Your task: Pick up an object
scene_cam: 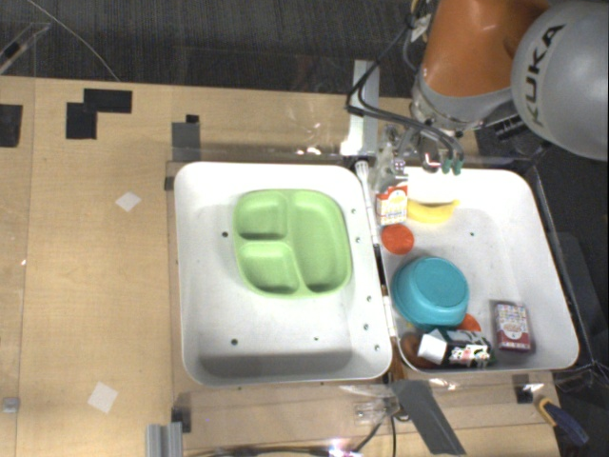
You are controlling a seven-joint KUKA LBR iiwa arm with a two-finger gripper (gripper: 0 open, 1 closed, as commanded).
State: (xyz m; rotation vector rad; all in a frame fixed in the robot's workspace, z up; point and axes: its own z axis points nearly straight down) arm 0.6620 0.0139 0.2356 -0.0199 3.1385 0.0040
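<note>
My gripper (420,159) hangs over the far left corner of the right bin (529,246), below the orange band of the arm. Just beneath it stands a small orange and white carton (392,204), with a yellow banana (431,212) lying to its right. A red-orange round piece (398,240) sits in front of the carton. Nearer the front, a teal bowl (431,291) rests upside down. A dark card box (511,325) lies at the front right. Nothing is visibly lifted off the bin floor.
The left bin (205,331) holds a green divided plate (290,242). Small white, black and orange items (455,351) crowd the right bin's front left corner, against the bowl. The wall between the bins runs close beside the carton.
</note>
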